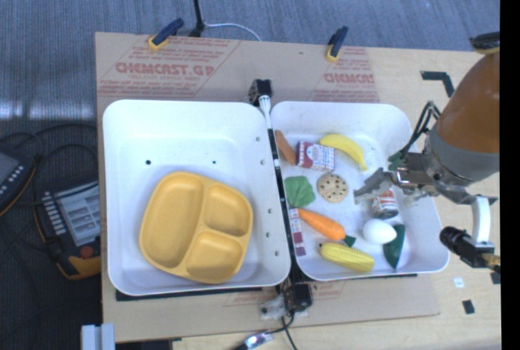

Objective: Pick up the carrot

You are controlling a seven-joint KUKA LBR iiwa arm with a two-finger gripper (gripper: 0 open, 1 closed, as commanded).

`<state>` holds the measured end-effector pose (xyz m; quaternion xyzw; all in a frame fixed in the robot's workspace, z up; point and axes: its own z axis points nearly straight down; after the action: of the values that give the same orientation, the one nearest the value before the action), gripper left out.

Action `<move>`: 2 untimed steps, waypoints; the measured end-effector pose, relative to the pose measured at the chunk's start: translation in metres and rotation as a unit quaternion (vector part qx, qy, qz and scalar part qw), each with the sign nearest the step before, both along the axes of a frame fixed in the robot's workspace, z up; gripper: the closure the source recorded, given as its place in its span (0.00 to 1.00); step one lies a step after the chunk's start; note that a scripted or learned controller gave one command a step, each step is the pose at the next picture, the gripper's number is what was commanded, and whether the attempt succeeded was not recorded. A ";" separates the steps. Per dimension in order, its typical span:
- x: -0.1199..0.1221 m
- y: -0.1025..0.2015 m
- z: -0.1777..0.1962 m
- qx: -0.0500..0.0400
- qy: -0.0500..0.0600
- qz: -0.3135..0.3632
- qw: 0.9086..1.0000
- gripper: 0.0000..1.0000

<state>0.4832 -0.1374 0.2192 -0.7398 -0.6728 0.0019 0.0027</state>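
carrot (320, 222) near bin's (357, 110) left wall

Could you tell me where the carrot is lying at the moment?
The carrot lies in the right-hand bin, near its left wall, between the green leaf above and the corn cob below.

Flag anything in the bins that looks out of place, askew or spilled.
Nothing stands out. The yellow tray sits flat in the left bin; the carrot, corn and banana lie loose in the right bin, nothing spilled.
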 end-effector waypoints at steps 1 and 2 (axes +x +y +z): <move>0.004 0.023 -0.129 -0.002 -0.008 0.115 0.993 0.00; 0.026 -0.033 0.051 -0.004 -0.008 0.262 0.965 0.00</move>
<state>0.5097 -0.1700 0.2698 -0.5374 -0.8433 -0.0004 -0.0063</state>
